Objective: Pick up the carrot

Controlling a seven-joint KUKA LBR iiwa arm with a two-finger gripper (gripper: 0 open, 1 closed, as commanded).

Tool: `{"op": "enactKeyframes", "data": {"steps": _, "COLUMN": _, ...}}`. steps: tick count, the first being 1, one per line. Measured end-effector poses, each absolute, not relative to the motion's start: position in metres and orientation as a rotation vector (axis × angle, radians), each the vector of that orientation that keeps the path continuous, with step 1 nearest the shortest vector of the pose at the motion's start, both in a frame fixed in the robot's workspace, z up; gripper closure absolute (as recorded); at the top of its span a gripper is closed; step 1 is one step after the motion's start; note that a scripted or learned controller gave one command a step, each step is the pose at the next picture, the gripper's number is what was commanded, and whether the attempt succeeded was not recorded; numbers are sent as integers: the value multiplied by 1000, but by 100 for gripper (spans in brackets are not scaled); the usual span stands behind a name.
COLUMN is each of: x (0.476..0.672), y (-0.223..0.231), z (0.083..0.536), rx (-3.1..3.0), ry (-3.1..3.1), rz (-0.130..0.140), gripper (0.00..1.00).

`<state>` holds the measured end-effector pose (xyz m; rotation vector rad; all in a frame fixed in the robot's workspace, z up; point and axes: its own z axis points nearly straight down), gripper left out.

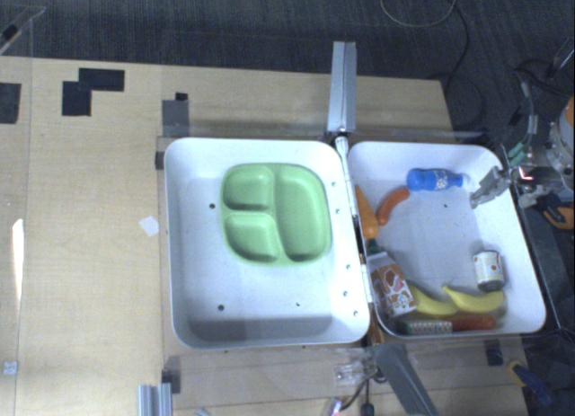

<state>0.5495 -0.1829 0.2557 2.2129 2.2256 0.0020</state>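
A pale wooden bench (81,252) bears two white bins (193,315).

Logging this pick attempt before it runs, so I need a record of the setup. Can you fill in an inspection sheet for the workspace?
Surface: light wooden bench bearing two shallow white bins, left bin and right bin, side by side.
Job's things: carrot, orange, lying along the right bin's left wall.
Clutter: green divided tray in the left bin; in the right bin a blue bottle, an orange-red piece beside the carrot, a small can, two bananas, a printed packet and a red item at the near wall.
Grippers: gripper over the right bin's far right corner, apart from the carrot.
Cables: black cable looped on the floor.
Surroundings: dark carpet.
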Motion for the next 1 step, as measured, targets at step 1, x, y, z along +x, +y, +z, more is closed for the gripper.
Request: {"op": "enactKeyframes", "data": {"steps": 1, "x": 586, "y": -161, "z": 151, "rx": 1940, "ry": 2468, "rz": 3, "gripper": 0}}
